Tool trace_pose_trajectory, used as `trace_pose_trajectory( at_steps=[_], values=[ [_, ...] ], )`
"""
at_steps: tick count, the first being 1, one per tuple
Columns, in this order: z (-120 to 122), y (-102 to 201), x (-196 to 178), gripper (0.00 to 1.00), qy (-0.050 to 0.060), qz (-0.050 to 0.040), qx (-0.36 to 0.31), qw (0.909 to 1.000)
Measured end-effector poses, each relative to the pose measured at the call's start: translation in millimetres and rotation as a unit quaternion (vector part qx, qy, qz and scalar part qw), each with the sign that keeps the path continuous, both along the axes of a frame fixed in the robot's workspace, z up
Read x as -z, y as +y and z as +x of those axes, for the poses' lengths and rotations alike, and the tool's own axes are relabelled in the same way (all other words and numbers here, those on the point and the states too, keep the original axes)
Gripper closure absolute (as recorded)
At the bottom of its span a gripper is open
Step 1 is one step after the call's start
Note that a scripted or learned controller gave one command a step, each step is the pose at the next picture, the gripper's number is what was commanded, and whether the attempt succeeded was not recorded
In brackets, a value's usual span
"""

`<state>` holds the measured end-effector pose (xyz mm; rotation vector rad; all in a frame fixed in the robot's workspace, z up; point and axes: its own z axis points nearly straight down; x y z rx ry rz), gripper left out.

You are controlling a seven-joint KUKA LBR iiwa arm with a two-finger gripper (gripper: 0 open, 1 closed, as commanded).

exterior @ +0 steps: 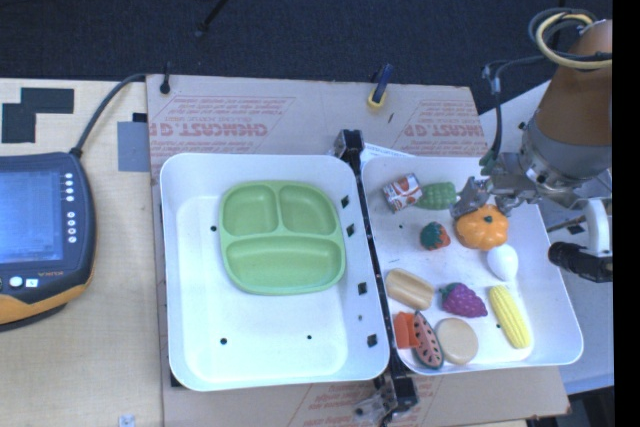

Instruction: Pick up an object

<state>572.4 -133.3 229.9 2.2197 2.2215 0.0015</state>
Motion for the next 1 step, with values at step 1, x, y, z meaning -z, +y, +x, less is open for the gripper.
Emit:
trace_pose_trajectory(
  at_steps=[1],
  values=[
    [-22.1, 40.5, -0.1, 1.00, 0.003, 0.0014, -0.001, 1.0000]
  ],
)
